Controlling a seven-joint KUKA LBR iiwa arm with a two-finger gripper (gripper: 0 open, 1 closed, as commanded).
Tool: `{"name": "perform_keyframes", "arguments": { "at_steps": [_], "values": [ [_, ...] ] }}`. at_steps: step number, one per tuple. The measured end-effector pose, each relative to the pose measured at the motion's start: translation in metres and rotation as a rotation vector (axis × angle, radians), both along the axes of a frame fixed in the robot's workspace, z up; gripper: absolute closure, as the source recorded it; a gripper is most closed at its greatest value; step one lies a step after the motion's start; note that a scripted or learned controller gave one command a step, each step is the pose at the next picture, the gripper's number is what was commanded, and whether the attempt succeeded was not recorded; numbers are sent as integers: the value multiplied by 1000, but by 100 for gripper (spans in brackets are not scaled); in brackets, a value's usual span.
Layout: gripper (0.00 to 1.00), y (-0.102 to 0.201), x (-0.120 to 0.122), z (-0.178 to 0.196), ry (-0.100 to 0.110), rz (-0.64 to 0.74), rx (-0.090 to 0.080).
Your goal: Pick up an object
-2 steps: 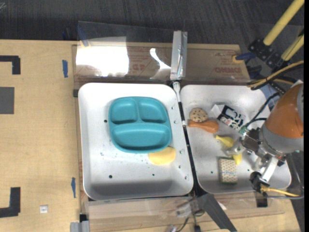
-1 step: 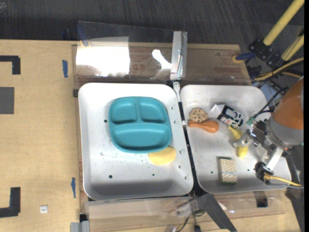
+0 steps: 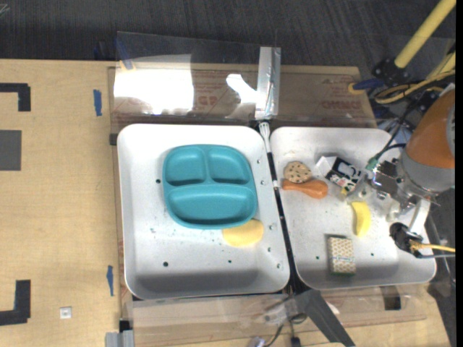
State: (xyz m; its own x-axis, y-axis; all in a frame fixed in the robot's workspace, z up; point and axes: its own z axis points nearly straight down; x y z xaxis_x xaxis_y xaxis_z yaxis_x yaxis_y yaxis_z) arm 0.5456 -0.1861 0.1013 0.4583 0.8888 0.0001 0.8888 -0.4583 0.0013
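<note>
Sponge (image 3: 341,254) shares right bin (image 3: 311,266) with banana (image 3: 360,217).

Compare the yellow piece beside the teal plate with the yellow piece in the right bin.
The yellow piece in the left bin is broad, rounded and paler; the yellow piece in the right bin is narrower and brighter. The first touches the teal plate's near edge; the second lies apart, near the arm. Both are yellow.

The grey arm (image 3: 434,147) enters from three o'clock, its orange band lying toward one o'clock of the wrist. The wrist bends down and toward nine o'clock, carrying the end effector (image 3: 387,183) low at the frame's right side, cables trailing toward five o'clock.
</note>
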Motion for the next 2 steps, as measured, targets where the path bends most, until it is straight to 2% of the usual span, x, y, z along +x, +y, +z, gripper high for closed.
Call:
{"name": "perform_keyframes", "arguments": {
  "at_steps": [1,2],
  "values": [
    [100,0,0,10,0,1,-1],
    [100,39,-52,87,1,120,2]
  ]
}}
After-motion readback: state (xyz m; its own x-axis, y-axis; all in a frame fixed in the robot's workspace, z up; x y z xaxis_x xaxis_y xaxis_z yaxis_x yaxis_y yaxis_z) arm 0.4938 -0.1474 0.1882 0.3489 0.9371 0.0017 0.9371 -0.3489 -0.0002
